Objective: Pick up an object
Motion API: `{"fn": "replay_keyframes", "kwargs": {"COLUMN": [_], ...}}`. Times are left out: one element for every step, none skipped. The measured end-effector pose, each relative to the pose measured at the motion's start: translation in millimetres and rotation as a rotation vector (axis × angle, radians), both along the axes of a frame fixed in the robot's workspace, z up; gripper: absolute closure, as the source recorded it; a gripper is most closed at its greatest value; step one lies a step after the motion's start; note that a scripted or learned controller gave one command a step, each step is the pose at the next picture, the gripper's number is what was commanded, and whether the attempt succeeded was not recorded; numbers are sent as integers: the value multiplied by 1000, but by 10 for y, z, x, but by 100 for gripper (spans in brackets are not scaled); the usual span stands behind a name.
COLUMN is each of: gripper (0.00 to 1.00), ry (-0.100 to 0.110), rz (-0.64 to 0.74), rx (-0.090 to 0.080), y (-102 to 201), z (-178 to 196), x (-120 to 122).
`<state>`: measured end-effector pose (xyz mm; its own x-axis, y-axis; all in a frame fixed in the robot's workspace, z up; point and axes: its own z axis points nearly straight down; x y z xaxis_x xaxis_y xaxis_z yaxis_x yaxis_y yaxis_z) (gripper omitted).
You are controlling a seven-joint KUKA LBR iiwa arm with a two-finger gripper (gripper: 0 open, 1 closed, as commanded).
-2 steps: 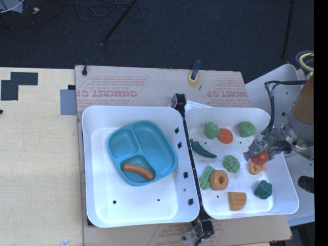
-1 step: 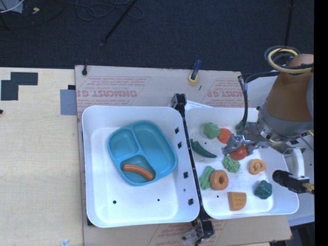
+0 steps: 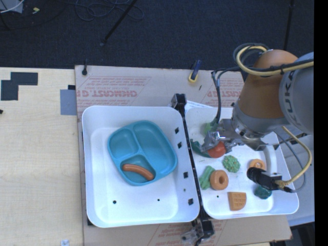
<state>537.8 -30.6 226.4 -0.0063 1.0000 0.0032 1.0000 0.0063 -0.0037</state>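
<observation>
A: Field note. Two shallow white plastic bins side by side on the bench. Left bin carries a blue compartmented plastic plate, with a brown toy sausage lying in its near compartment. Why there, do you think?

B: Looks like a drop-off side, the plate being a place to put things. That's my guess. The pickings are all in the right bin.

A: Agreed. The grey arm with its orange band is low over the far-left part of that bin, wrist tipped down, gripper right at a red rounded toy, tomato-like.

B: Does it have it?

A: The red piece sits directly under the metal tip and seems to be touching it, but the fingers are hidden among the metalwork. Whether the tool is spread or clamped, I cannot tell. I won't call it held.

B: And the rest?

A: A dark green leafy piece just left of the red one, against the dividing wall. Nearer us: a light green knobbly toy like broccoli, a tan ring doughnut with a green pod-shaped piece touching its left side, an orange cracker-like square nearest, a small orange ring to the right, and a teal lump by a black fitting.

B: Crowded around the target.

A: Yes. My worry is that the leafy piece gets nudged or comes along.
</observation>
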Motion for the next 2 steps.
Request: {"fn": "replay_keyframes", "kwargs": {"gripper": [100,100], "ry": [0,-1], "rz": [-1,-4], "rx": [-1,-2], "y": [563,823], "z": [-89,35], "x": [101,244]}}
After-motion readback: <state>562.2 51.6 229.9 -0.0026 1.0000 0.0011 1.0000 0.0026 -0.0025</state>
